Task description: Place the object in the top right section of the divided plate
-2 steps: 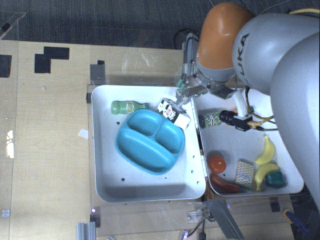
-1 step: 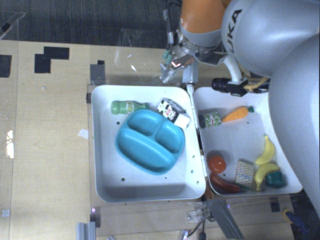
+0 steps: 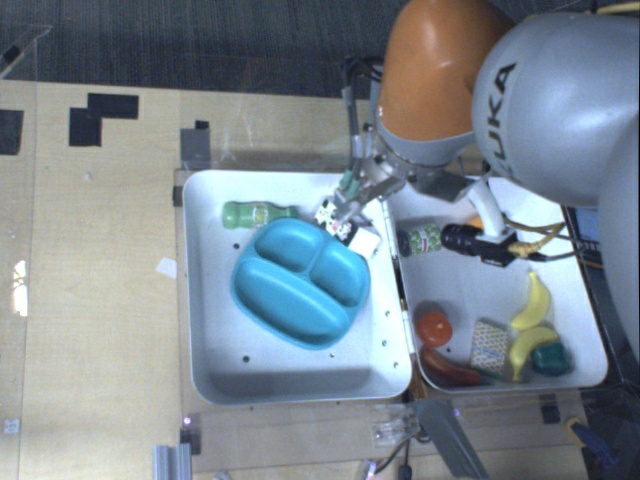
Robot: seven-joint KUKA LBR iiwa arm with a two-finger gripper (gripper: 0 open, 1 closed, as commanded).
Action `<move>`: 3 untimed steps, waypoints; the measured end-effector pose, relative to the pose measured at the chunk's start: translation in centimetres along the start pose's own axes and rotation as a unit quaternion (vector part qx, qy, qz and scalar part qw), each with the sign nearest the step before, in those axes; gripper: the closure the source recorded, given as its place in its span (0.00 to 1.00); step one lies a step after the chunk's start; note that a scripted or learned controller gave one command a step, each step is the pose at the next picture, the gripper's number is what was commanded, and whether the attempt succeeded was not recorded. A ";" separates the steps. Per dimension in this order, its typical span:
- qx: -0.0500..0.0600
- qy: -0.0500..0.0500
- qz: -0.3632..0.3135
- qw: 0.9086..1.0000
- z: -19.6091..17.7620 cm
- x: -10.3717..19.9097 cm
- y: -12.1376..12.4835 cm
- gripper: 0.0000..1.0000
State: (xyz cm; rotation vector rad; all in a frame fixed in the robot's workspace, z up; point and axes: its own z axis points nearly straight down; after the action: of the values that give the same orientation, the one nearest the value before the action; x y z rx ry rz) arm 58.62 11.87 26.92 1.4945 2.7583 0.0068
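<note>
Grey arm [image 3: 560, 78] over bins; fingers [image 3: 340, 218] at blue divided plate [image 3: 300, 280] top-right edge

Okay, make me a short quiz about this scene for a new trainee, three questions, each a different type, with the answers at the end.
1. True or false: the blue divided plate lies in the left bin.
2. Multiple choice: what lies just beyond the plate's far-left edge, in the same bin? A) a banana B) a green bottle C) a tomato
3. Fill in: the gripper is at the plate's top right ____.

Key
1. True.
2. B, the green bottle. The bananas and the red tomato are in the right bin.
3. Edge; the view does not settle what, if anything, it holds.
</note>
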 end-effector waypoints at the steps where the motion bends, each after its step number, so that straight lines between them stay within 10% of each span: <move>1: 0.000 0.000 0.000 1.000 0.0 0.0 0.0 0.00; 2: 0.000 0.000 -0.081 0.997 1.0 -4.1 -1.2 0.00; 3: -0.004 -0.002 -0.081 0.997 -0.2 -4.1 -1.0 1.00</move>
State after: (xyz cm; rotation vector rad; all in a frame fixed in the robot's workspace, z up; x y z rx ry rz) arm 59.97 7.89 27.15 1.2620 2.8647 0.0147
